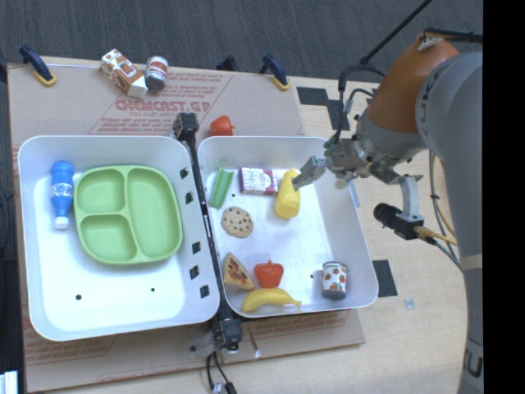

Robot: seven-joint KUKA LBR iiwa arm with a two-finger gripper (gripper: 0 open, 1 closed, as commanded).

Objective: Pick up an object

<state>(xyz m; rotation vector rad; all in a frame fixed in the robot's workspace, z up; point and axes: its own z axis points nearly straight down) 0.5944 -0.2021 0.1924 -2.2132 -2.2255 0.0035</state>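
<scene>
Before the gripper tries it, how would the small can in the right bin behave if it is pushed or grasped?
The small can stands upright near the right bin's lower right corner, so a side push would probably tip it. Its round body would likely roll once down. The smooth printed wall may slip between fingers. It looks rigid.

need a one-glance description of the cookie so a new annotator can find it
Look in the right-hand white bin, in its left half near the divider. The cookie lies flat just below the green stick and left of the yellow bottle. It is the only round, tan, dark-speckled disc there.
</scene>
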